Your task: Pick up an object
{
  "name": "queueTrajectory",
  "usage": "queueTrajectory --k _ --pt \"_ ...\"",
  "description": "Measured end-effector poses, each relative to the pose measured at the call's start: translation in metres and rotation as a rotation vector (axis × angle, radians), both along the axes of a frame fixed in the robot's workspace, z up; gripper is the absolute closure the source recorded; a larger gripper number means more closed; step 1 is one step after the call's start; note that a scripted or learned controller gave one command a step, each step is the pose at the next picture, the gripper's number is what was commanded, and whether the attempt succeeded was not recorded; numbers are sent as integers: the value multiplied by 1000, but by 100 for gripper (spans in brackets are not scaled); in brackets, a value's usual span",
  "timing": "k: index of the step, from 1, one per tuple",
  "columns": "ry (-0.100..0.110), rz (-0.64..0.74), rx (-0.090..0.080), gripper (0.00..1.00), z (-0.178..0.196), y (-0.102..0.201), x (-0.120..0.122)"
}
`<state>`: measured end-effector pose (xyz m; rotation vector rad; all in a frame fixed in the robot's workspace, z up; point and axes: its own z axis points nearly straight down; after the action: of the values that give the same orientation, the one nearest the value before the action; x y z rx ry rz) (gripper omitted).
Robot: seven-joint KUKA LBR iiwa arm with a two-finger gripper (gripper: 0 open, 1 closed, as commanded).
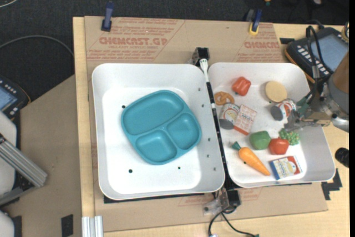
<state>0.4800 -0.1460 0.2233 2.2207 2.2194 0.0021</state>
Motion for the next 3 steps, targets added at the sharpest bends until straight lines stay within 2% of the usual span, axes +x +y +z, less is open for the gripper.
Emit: queueTrajectory --k 1,2,3 --pt "-3 7 0 100 37 54 0" --pt "-8 11 3 100 111 126 8" --pt "-12 12 5 100 217 204 0"
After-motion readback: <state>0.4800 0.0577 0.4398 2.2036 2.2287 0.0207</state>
